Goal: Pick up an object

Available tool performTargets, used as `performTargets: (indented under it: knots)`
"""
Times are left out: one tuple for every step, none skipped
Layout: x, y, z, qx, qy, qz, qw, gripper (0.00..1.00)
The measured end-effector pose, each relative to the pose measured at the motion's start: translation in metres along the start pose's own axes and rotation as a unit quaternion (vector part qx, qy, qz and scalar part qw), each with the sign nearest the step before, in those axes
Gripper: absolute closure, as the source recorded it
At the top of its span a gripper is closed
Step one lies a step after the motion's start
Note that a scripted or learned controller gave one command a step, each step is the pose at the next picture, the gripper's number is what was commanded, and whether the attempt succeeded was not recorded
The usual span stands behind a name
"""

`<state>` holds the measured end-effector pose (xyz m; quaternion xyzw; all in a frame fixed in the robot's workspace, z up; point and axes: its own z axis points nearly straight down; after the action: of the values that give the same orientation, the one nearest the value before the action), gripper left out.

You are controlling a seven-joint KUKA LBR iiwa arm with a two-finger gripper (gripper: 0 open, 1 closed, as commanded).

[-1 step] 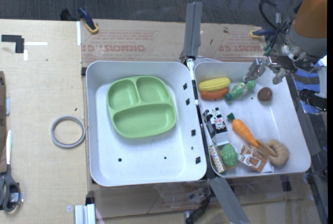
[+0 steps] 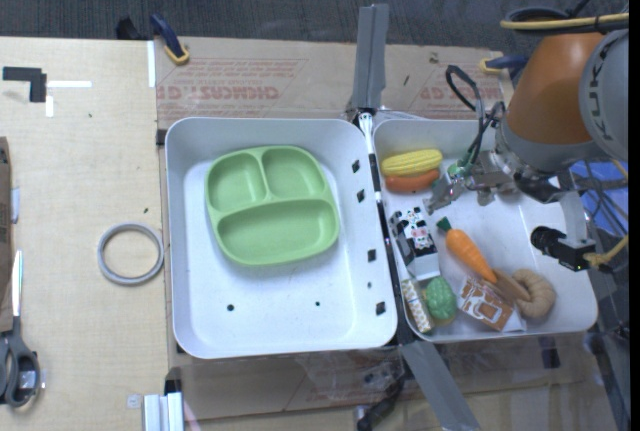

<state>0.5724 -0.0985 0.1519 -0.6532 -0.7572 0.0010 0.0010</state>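
A dark carpeted floor runs across the top of what we see, and below it lies the table (image 2: 70, 169), light wood on the left with cardboard sheeting under the bins. At the far left edge we make out scissors (image 2: 15, 359), and nearer the bins a grey tape ring (image 2: 131, 252) lying flat. A blue clamp (image 2: 170, 39) sits on the cardboard's upper left corner.

The left bin (image 2: 270, 319) carries a green divided plate (image 2: 272, 205), lying flat toward its upper half.

In the right bin (image 2: 560, 319) we find, along the upper left, a yellow corn cob (image 2: 412, 161) touching an orange-red piece (image 2: 410, 182) beneath it. Lower down lie a small black-and-white item (image 2: 415, 234), an orange carrot (image 2: 470, 256) set diagonally, a green leafy toy (image 2: 439, 299), an orange packet (image 2: 485, 304) and a tan pretzel-like shape (image 2: 535, 291) at the lower right.

The end effector (image 2: 462, 181) hangs over the upper part of the right bin, just right of the corn; we cannot tell how it is set. Behind it rises the arm (image 2: 555, 94) with its orange band.
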Motion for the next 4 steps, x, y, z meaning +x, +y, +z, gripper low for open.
performTargets:
  knots:
    - [-0.011,-0.046,0.046,-0.017,-0.004,-0.169,0.9855,0.0]
    - [0.004,-0.063,0.046,-0.02,-0.008,-0.103,0.9944,0.0]
    - [0.007,-0.061,0.034,-0.02,-0.003,-0.103,0.9944,1.0]
    - [0.001,-0.06,0.031,-0.024,-0.008,-0.1,0.9946,0.0]
